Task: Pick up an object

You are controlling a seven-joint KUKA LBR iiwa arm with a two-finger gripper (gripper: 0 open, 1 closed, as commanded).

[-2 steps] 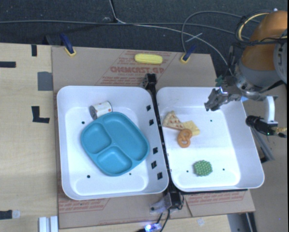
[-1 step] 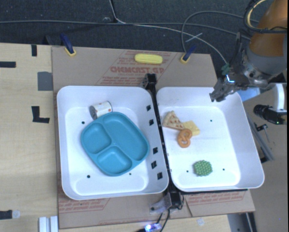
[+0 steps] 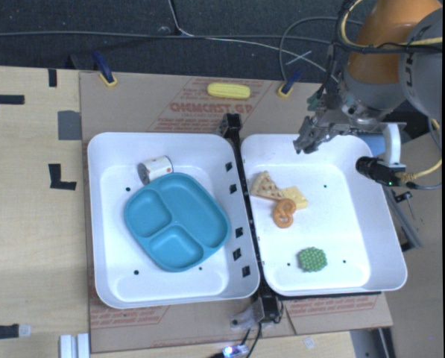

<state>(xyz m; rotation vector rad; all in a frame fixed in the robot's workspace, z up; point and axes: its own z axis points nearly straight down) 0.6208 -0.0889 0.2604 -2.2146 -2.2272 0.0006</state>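
My gripper [image 3: 309, 143] hangs over the far edge of the right bin [image 3: 356, 271], near its back left corner. Nothing shows between its fingers. In the right bin lie a tan wedge-shaped piece [image 3: 263, 185], a yellow piece [image 3: 294, 197], an orange ring [image 3: 283, 213] and a green bumpy ball [image 3: 311, 259]. The tan, yellow and orange items touch one another left of the bin's middle. The green ball sits alone toward the front. The gripper is well behind all of them.
The left bin [image 3: 106, 222] holds a blue divided plate [image 3: 176, 221] and a small white cylinder [image 3: 155, 168] behind it. A yellow corn-like object [image 3: 228, 90] lies on the cardboard beyond the bins. Cables hang around the arm at upper right.
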